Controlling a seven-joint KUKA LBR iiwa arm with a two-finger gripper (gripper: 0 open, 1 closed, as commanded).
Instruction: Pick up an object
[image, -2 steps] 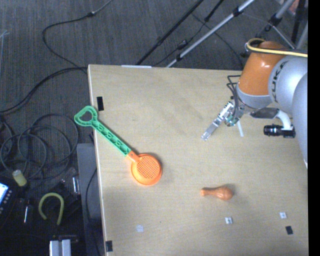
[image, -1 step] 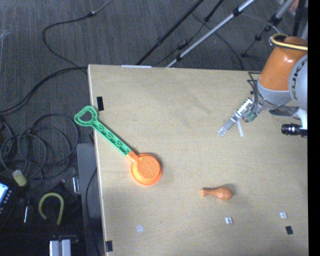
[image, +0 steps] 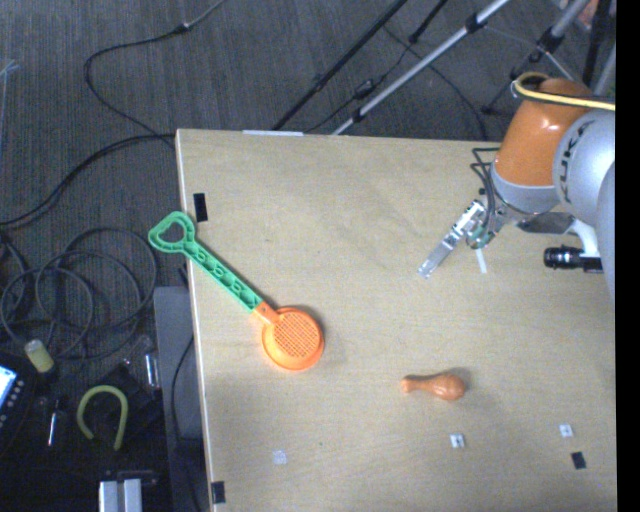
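Note:
A toy sieve lies on the beige bench top, its orange mesh head (image: 293, 338) near the middle-left and its green handle (image: 205, 262) running up-left to the bench's left edge. A small orange drumstick-shaped object (image: 437, 385) lies lower down, right of centre. My gripper (image: 450, 262) hangs at the right side of the bench, slanted down-left, under the arm's orange band (image: 535, 140). It is well above and slightly right of the drumstick, far from the sieve, and nothing is in it.
The bench top (image: 350, 200) has small black and white markers near its edges (image: 457, 440). Cables and a green clip lie on the floor left of the bench (image: 100, 410). Tripod legs cross the floor behind it.

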